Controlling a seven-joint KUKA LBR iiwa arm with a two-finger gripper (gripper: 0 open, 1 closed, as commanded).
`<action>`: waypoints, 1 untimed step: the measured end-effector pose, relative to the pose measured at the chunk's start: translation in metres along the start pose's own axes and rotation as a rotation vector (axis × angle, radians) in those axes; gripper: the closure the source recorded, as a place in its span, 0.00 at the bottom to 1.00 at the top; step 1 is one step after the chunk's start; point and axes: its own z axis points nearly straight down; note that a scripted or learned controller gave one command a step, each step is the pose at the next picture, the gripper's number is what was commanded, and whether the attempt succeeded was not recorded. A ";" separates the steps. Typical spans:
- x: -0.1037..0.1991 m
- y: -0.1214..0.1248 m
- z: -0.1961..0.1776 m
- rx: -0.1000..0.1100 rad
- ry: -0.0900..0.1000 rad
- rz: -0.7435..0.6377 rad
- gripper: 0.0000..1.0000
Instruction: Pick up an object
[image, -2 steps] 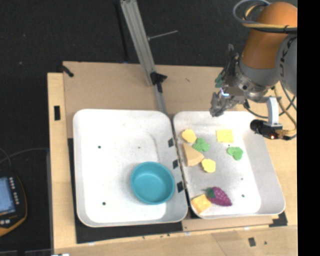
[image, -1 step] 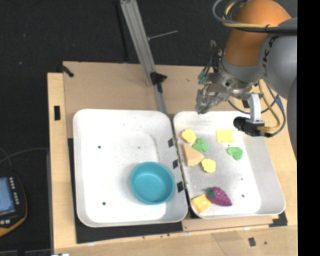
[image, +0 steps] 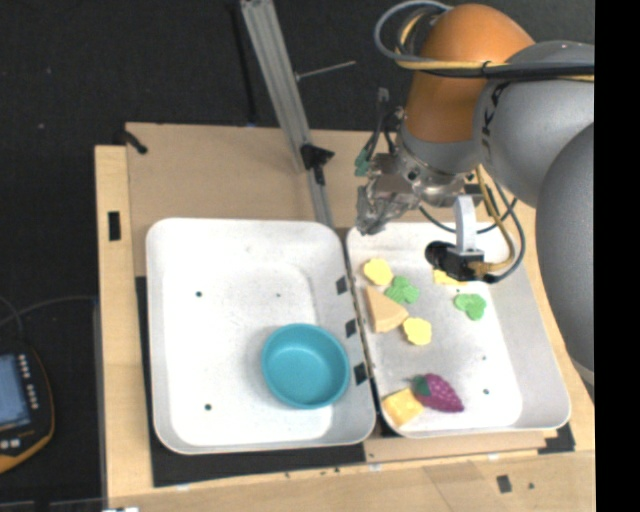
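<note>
The arm (image: 520, 110) reaches over the far edge of the right bin (image: 530, 400), and its jaws (image: 372, 215) hang near that bin's far left corner. I cannot tell if the jaws are open or closed, and no object is visible between them. In the right bin, close to the jaws, lie a yellow piece (image: 377, 271), a green piece (image: 404, 291) and a wedge of cheese (image: 384, 313). A bunch of purple grapes (image: 438, 392) lies at the near side. The left bin (image: 200, 270) holds a blue bowl (image: 303, 365)

Glossy plastic bowl (image: 303, 364) (matt bins (image: 200, 260))
</note>
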 end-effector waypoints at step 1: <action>0.059 0.000 0.003 -0.001 0.001 -0.004 1.00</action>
